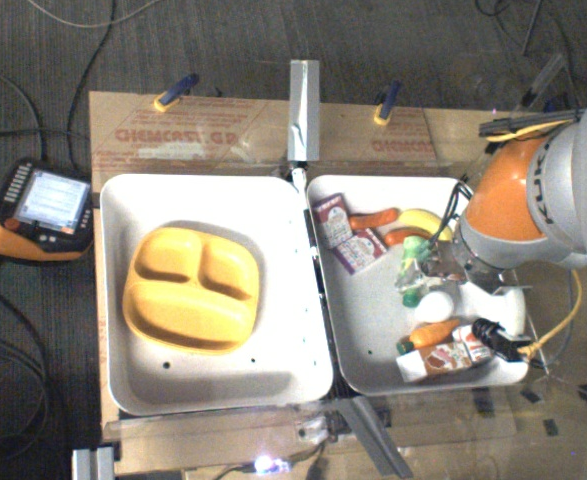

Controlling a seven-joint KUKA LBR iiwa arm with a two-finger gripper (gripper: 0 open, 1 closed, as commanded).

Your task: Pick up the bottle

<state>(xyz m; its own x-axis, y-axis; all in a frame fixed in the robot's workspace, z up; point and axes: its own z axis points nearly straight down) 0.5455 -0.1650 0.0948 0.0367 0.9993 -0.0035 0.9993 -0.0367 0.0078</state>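
The bottle [413, 264] is small, green and clear, and lies in the middle of the right white bin [368, 353]. My gripper [451, 273] hangs from the grey arm with the orange band [508, 208], low over the right bin. It sits just right of the bottle, close to it or touching it. The wrist hides the bottle's right end.
Around the bottle lie a maroon carton [333, 218], a purple packet [358, 253], a red sausage [373, 218], a banana [421, 223], a white ball [433, 306], a carrot [433, 333] and a juice box [443, 360]. The left bin [123, 368] holds a yellow sectioned tray [193, 288].
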